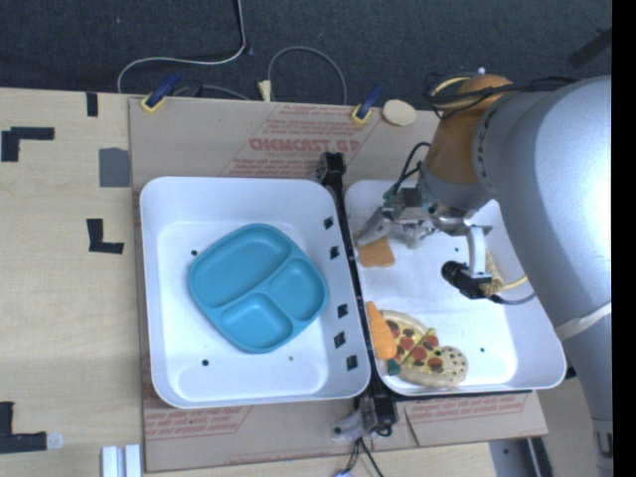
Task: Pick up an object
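My gripper [383, 229] reaches into the right bin [492, 341] near its upper left corner. Its metal fingers [370, 231] point left and down, just above a small tan food piece [377, 255]. The tips touch or nearly touch that piece's top edge; I cannot tell which. Nothing shows between the fingers. Lower in the same bin lie an orange carrot [380, 332] and a pizza slice [427, 351] with coloured toppings.
The left bin [169, 217] holds a blue divided plate [258, 286]. A black divider [341, 256] separates the two bins. The grey arm [556, 197] with its orange band [462, 137] covers the right bin's upper right. Cables trail behind the bench.
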Controlling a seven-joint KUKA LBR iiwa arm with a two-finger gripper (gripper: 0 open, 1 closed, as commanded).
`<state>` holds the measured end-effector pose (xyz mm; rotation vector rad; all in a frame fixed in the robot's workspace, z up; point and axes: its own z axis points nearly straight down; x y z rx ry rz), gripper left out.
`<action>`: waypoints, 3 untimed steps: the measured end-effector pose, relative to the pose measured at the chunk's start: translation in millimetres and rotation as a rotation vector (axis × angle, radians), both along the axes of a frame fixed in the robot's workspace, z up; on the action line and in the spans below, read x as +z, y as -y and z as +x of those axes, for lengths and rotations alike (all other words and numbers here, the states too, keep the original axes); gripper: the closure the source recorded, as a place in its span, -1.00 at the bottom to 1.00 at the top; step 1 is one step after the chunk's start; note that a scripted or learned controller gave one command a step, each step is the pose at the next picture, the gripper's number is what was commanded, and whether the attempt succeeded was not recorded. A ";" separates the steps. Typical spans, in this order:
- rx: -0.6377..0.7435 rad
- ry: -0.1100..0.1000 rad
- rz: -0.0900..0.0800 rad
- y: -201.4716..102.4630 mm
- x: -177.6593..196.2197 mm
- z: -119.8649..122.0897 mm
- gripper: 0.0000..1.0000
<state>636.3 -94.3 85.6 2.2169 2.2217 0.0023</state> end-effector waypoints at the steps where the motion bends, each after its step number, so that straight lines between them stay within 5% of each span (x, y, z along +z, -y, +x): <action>1: 0.000 -0.002 0.001 0.5 -0.1 12.7 -1.00; 3: -0.001 -0.002 -0.001 4.2 -0.1 24.2 -1.00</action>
